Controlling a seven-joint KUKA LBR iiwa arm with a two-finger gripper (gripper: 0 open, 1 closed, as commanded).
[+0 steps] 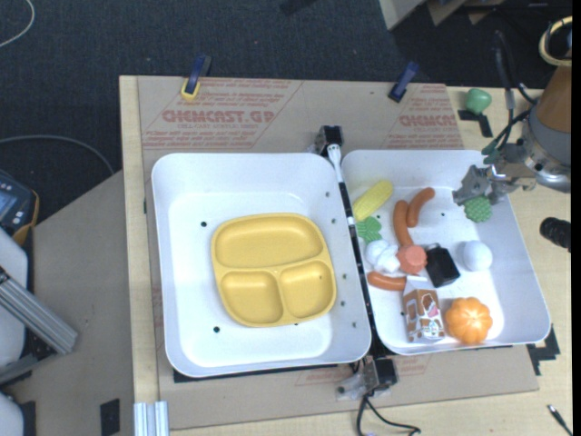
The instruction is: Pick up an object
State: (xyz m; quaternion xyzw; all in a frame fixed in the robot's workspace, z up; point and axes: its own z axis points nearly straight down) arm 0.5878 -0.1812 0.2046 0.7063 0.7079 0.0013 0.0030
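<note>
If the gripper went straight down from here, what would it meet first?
Most likely the green bumpy toy right beneath the gripper in the right bin, though depth is hard to judge from this slanted view.

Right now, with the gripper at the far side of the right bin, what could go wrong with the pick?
1. The gripper hangs by a green textured toy near the right bin's wall; its fingers might strike that wall.
2. The sausages, black block and white ball lie crowded, so a grasp could push neighbours.
</note>
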